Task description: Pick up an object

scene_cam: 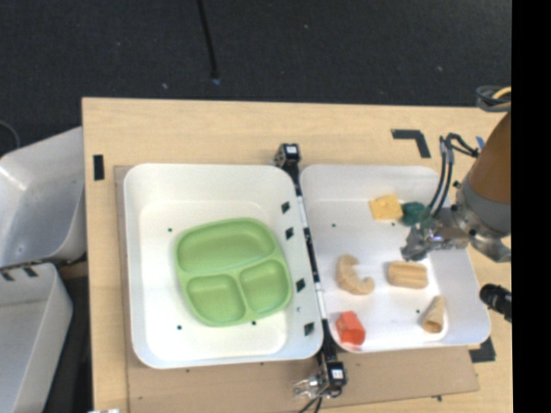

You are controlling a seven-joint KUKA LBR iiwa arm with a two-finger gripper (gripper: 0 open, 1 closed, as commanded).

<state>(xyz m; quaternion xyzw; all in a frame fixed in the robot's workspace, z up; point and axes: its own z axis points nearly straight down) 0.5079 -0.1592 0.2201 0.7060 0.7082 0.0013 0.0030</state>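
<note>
gripper low in the right bin, nothing seen between its parts; nearest candidate just below it.

the two-finger gripper [419, 242] sits over the right shallow white bin [344, 183]; its opening is too small and blurred here to tell, so width unrecorded. the tan cylindrical block [407, 274] lies just beneath it in the view, long axis roughly left-right across the bin. a teal object [414, 211] is just above the gripper, with a yellow chunk [386, 206] beyond it to the upper left. a curved beige piece [353, 277] lies lower left, a red block [349, 329] further lower left near the bin's front edge, and a tan cone-like piece [433, 315] below by the front right corner. judgement: the cylinder is the shortest reach, with bare floor around it; the bin's right wall is close.
</note>
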